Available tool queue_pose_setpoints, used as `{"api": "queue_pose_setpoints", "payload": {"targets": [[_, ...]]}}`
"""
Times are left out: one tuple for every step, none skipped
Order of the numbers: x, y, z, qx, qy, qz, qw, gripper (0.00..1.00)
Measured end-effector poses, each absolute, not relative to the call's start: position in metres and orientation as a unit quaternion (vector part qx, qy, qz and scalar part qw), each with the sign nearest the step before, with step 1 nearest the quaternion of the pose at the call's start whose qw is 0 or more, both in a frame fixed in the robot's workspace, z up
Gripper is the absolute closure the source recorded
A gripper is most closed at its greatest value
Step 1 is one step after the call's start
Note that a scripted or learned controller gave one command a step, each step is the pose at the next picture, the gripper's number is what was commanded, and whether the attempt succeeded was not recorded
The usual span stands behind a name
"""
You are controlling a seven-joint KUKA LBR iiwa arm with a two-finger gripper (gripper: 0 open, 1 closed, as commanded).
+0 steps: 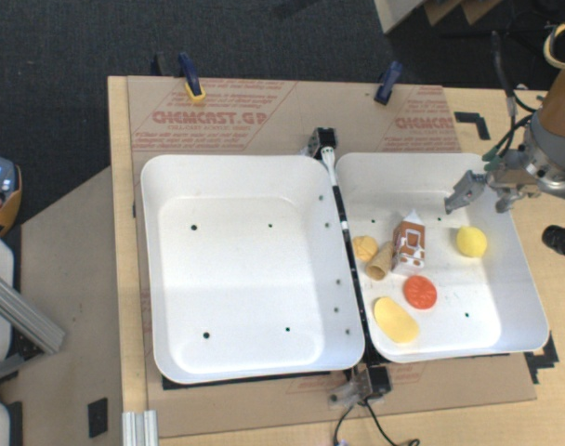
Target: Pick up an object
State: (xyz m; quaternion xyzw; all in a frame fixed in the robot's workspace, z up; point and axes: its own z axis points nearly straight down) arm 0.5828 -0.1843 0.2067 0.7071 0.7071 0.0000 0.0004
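Note:
In the right bin [527,297] lie a yellow ball [471,242], a brown-and-white carton [411,244], a red round piece [420,293], a yellow oval piece [396,320], a tan lump [364,247] and a small tan cone [379,265]. My gripper [484,198] hangs over the bin's far right part, just beyond the yellow ball and apart from it. Its two fingers are spread open, and nothing is between them.
The left bin [151,249] lies beside the right one, with a black hinge strip [343,240] between them. Blue clamps [190,77] [388,82] stand at the board's far edge. Cables [510,110] trail near the arm at right.

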Motion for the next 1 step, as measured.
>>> {"api": "queue_pose_setpoints", "payload": {"targets": [[0.5660,-0.1499,0.1075,0.707,0.707,0.0055,0.009,0.00]]}}
